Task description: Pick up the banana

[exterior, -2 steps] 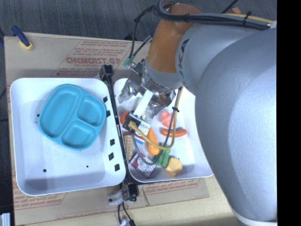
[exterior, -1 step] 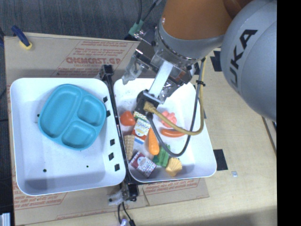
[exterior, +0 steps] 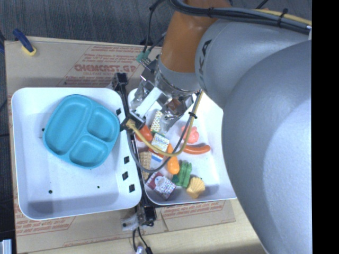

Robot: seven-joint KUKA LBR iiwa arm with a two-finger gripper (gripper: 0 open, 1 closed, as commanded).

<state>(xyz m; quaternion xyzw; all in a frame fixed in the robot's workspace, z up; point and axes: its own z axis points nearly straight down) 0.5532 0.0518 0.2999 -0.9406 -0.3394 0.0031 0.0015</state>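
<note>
Where the banana lies: curved yellow plastic banana (exterior: 142, 135) by the left wall of the right shallow white bin (exterior: 214, 115), among toy food (exterior: 183, 165).
Gripper: grey metal gripper (exterior: 159, 107) just above the banana; its opening and hold can't be told.
Left white bin (exterior: 26, 142): blue divided plastic tray (exterior: 79, 128).

Robotics lab bench, not a home. 2 shallow white bins (exterior: 32, 205) sit side by side on printed cardboard sheeting (exterior: 100, 65); a grey industrial arm (exterior: 265, 115) with loose black cables (exterior: 249, 12) overhead; plastic toy food (exterior: 183, 173) as test props; dark carpet (exterior: 79, 9) behind.
</note>
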